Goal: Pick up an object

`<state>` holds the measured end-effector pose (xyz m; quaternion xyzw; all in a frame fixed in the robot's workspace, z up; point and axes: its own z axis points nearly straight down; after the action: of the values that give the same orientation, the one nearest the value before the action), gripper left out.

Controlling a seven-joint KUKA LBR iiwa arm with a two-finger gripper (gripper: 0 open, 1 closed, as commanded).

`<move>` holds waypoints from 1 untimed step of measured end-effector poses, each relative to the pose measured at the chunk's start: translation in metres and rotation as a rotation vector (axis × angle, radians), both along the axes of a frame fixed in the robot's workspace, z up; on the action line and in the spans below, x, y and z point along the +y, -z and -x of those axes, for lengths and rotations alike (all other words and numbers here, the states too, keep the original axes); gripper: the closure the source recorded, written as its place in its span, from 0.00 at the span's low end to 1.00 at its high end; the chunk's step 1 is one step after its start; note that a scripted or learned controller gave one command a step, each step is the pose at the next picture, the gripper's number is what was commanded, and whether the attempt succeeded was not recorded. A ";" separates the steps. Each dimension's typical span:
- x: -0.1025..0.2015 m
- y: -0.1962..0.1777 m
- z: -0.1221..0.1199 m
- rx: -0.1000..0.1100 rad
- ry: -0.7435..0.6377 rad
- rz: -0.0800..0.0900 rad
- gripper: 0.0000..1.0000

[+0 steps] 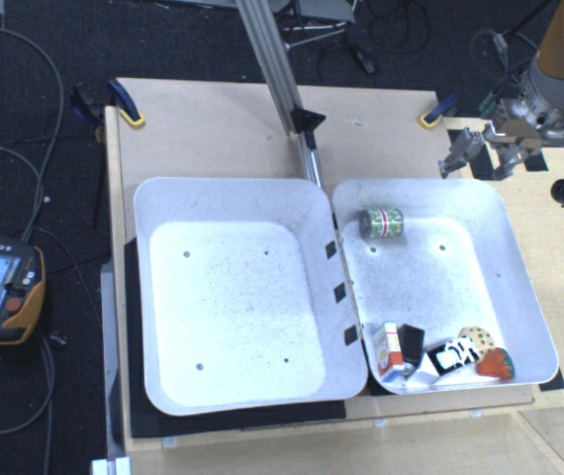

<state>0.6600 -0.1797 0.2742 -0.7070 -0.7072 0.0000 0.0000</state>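
Note:
In the right bin (505, 255) a green can (381, 223) lies on its side near the back left corner. Along the front wall sits a cluster: a red and white box (391, 349), a black block (412, 342), a black and white item (449, 356), a spotted round piece (476, 339) and a red-orange lump (497, 364). My gripper (470, 159) hangs above the bin's back right rim, well apart from all of them. It is open, with nothing between its fingers.
The left bin (163, 216) adjoins the right one. A slanted metal pole (272, 52) runs down to the seam between them. Clamps (129, 115) (436, 115) grip the bench's back corners. A teach pendant (0, 290) lies on the floor at left.

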 end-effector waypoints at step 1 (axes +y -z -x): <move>-0.024 0.115 0.073 0.006 0.002 -0.001 0.00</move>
<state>0.5870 -0.2040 0.1595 -0.7079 -0.7064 0.0017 0.0026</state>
